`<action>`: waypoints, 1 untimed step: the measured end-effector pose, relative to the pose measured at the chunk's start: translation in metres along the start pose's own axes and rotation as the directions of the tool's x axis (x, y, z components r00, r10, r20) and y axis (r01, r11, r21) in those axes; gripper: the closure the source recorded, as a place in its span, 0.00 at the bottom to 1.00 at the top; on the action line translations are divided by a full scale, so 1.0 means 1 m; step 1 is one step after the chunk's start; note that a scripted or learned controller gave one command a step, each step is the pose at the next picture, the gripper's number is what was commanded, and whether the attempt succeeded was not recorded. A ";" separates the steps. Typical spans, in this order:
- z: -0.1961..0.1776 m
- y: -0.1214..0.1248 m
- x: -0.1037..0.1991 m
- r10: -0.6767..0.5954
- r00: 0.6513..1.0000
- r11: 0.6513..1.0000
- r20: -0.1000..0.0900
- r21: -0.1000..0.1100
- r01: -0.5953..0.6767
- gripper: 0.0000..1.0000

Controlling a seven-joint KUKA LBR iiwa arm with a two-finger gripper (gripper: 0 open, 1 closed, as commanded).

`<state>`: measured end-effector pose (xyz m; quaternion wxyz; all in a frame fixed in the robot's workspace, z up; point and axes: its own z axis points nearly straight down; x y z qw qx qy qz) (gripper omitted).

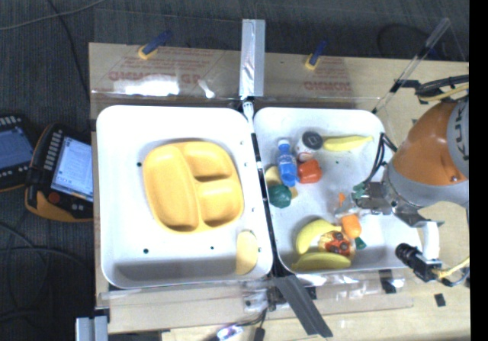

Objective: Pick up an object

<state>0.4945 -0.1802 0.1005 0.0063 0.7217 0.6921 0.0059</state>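
Arm: you've got the grey body and orange band [431,145] coming in from the right, over the right bin's [324,120] right edge.
Gripper: sits low over the right bin around [371,198], right of centre. You can't tell the finger state from this angle, too dark and small.
Nearest object: small orange piece [350,225] just below-left of the gripper, touching the yellow-green pile [314,240] at the bin's front.
Other right-bin items: blue bottle [287,166], red-orange block [309,172], green ball [280,196], banana [347,143] near the back wall, dark round cap [311,139] beside it.
Left bin: your yellow divided tray [194,183] lies mid-bin [126,202]; a pale yellow piece [246,249] rests at the front right corner.
Off bench: handheld pendant [61,173] on the floor, left.
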 end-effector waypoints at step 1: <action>-0.097 0.035 0.041 0.026 1.000 0.999 0.002 0.019 -0.026 1.00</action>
